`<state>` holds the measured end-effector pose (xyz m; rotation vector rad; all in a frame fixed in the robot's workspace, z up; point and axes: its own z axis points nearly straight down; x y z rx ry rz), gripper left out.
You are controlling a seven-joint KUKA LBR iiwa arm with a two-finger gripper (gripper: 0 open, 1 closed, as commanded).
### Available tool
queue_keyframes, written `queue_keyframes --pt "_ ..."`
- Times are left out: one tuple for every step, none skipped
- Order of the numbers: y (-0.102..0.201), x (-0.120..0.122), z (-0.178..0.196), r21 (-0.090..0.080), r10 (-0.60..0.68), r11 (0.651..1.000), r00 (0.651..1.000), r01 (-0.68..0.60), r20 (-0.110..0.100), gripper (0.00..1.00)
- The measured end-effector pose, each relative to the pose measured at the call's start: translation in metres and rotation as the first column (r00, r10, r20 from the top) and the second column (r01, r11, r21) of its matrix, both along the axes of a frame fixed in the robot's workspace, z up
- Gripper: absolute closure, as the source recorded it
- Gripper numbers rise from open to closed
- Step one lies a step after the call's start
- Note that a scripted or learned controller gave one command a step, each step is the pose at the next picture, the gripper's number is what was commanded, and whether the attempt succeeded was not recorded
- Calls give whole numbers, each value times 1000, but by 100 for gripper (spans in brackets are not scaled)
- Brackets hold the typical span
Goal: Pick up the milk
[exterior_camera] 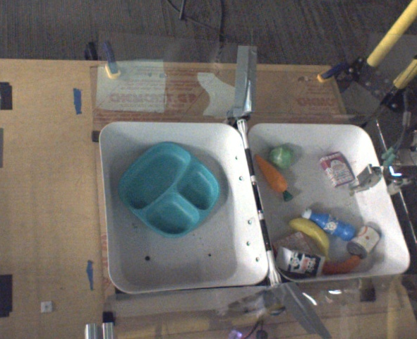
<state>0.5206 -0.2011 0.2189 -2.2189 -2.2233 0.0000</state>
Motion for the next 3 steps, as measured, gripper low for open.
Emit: queue_keyframes --pt "63 37 -113 0 120 993 993 -120 0 0" --pt "51 92 -131 -2 71 998 997 -71 6 0" --pt "50 94 -119 -8 72 997 997 -72 12 100"
